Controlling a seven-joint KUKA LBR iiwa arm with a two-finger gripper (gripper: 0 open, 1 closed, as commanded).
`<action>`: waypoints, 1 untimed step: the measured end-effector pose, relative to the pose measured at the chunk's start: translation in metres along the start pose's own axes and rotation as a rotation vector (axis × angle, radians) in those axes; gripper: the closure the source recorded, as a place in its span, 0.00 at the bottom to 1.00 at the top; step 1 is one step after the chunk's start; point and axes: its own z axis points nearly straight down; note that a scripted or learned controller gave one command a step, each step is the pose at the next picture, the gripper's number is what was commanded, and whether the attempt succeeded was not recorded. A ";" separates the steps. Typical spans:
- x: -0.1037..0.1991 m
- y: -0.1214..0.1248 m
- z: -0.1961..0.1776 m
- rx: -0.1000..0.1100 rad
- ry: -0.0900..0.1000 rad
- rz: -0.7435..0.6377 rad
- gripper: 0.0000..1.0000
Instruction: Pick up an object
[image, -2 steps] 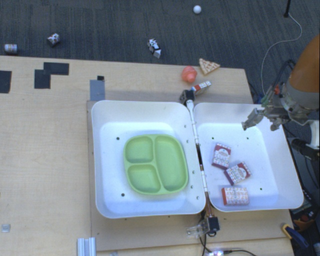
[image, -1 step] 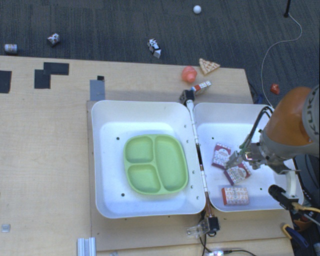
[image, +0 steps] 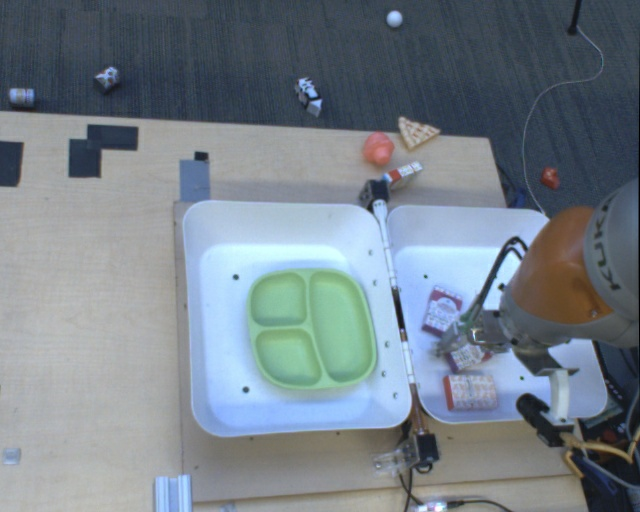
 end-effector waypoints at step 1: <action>0.002 0.003 -0.012 -0.008 0.002 -0.003 1.00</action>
